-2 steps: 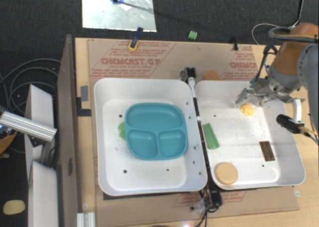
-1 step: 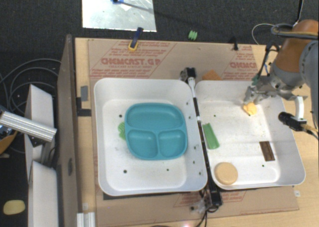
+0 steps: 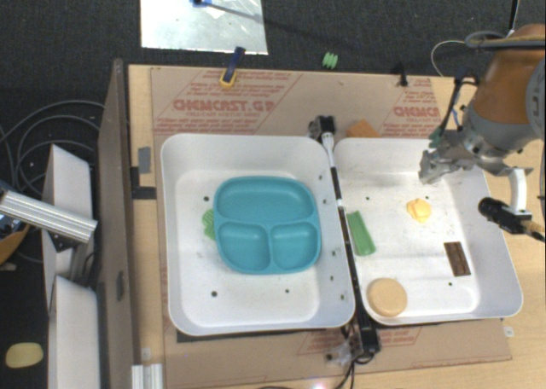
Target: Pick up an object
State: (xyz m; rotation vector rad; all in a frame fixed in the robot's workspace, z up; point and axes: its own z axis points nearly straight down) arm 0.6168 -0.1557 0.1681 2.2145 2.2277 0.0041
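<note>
Seemingly above the far right of the right shallow white bin (image 3: 490, 298), grey two-finger gripper (image 3: 432, 165), finger spread unclear, small yellow lump (image 3: 418, 210) just below it, bare floor between.

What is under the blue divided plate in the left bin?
A green object pokes out from beneath the blue divided plate at its left edge, resting in the left white bin. The plate covers the rest of it, so its shape is unclear.

Right white bin (image 3: 486, 293): open floor at its middle, ringed by yellow lump (image 3: 419, 210), green block (image 3: 359, 233), brown bar (image 3: 456, 258), tan disc (image 3: 387, 297).
</note>
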